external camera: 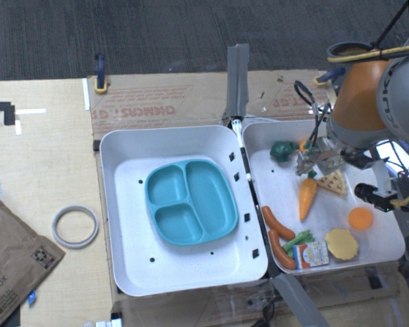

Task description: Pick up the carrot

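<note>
The orange carrot (307,198) lies in the right bin (386,255), left of the middle, with its thick end pointing to the back and its tip toward the front. My gripper (313,165) hangs low right at the carrot's thick end, reaching in from the right on the grey arm with the orange band (358,96). Whether it touches the carrot is hidden by its own body.
Around the carrot lie a green vegetable (282,150), a yellow wedge (332,183), an orange fruit (360,218), two sausages (277,223), a small carton (310,254) and a yellow disc (342,244). The left bin (124,199) holds a blue divided plate (191,201). A tape ring (75,225) lies on the bench.
</note>
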Robot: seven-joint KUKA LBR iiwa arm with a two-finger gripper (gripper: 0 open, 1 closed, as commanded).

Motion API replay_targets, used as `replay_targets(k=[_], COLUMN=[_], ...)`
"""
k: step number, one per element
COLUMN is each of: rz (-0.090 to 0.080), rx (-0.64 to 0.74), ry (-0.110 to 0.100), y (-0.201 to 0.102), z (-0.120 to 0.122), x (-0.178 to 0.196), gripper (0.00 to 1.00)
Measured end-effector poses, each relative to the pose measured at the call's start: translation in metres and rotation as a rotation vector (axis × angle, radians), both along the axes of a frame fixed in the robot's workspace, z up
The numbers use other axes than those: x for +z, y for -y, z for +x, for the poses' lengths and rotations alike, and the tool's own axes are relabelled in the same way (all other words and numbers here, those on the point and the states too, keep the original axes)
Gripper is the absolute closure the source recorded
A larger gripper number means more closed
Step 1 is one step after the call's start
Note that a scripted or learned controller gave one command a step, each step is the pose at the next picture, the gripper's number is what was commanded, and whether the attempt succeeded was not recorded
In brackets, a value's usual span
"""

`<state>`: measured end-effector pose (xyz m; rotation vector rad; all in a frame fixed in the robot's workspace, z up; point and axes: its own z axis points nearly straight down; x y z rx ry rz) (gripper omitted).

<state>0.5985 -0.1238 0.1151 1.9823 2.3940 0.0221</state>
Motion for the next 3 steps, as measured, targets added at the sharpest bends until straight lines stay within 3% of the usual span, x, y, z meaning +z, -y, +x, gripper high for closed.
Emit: replay_targets(k=[1,2,3], rz=[0.0,0.009,0.009], rx=[0.001,-0.065,0.022], ry=[0.0,-0.033,-0.034], y=[0.0,0.011,0.031], z=[0.0,0.061,-0.008], x=[0.0,0.041,-0.012], gripper=[0.0,0.0,0.0])
